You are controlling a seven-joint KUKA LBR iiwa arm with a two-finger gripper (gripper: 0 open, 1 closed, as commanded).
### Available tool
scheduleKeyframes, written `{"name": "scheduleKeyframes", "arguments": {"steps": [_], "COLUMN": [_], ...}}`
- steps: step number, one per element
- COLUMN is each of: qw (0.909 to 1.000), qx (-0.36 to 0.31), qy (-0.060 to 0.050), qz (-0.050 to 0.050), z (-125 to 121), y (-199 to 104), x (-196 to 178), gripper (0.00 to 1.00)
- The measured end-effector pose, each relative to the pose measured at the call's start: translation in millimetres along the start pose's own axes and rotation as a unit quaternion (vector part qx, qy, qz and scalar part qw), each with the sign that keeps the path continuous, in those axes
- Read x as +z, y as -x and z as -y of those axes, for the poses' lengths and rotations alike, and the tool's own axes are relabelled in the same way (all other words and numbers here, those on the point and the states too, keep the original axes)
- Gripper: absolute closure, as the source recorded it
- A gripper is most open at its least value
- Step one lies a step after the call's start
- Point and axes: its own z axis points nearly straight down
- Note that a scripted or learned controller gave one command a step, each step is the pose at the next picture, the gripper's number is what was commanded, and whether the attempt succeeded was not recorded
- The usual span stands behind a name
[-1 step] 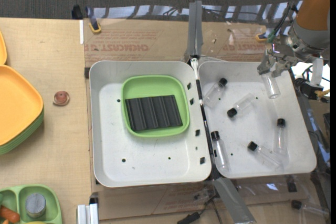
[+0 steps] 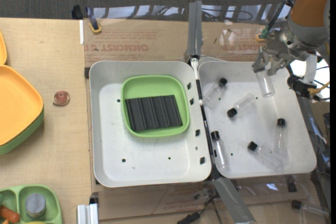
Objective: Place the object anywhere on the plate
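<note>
Item: tool (image 2: 266, 72), apparently closing on a clear vial (image 2: 266, 85) over the right bin (image 2: 307, 128). Advice: keep lifting level while carrying left to the green plate (image 2: 152, 85), releasing low over its ribbed insert.
</note>
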Motion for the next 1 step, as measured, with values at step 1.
{"name": "scheduleKeyframes", "arguments": {"steps": [1], "qw": [1.0], "qx": [0.0], "qy": [0.0], "qz": [0.0], "z": [0.0], "y": [0.1], "x": [-0.1], "gripper": [0.0]}}
